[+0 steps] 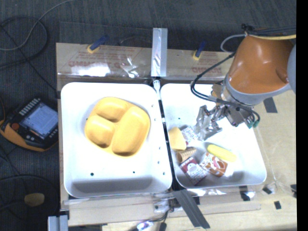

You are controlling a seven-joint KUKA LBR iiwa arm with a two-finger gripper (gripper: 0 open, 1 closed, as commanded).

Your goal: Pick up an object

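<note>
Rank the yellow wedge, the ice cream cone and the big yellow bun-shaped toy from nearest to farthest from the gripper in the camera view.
1. Yellow wedge, right bin, just left of the gripper.
2. Ice cream cone, right bin, below the wedge.
3. Big yellow bun-shaped toy, left bin, across the divider.

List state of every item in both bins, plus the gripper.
Yellow tray: lying alone in the left bin.
Cheese wedge: right bin, near the divider.
Ice cream cone: lying on its side.
Red packets: lying flat, bunched together.
Yellow banana: lying flat.
Gripper: low in the right bin, above the pile.
</note>
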